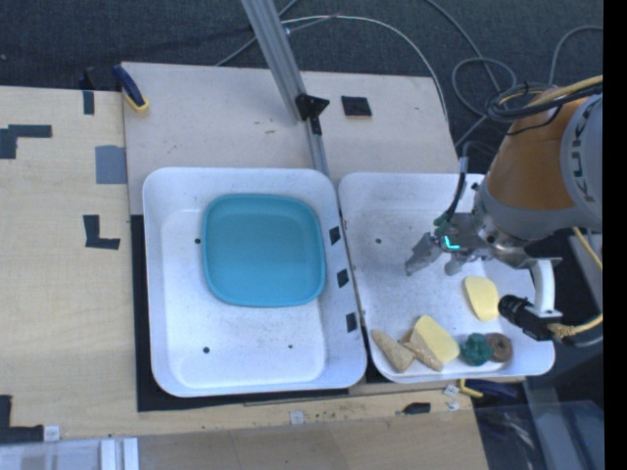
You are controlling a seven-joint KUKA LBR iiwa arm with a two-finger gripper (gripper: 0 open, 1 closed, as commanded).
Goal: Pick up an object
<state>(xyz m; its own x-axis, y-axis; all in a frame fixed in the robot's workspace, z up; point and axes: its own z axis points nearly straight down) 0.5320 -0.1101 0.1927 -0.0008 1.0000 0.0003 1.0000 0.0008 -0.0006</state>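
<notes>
Gripper (437,258) hangs spread and holding nothing over the right bin (384,207), near a pale yellow block (481,298).

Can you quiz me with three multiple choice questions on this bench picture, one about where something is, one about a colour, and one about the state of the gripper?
1. Where does the plate lie?
A. In the left bin
B. In the right bin
C. On the bare bench outside both bins

2. What colour is the plate?
A. Red
B. Blue
C. Black

3. How does the gripper stand?
A. Shut on the plate
B. Shut on a yellow piece
C. Open, with nothing between its fingers, over the right bin

Answers:
1. A, since the plate sits inside the left bin, away from the arm.
2. B, since its whole surface is light blue against the white bin.
3. C, since its fingers spread apart over bare floor of the right bin, while the yellow pieces lie nearer the front wall.
</notes>
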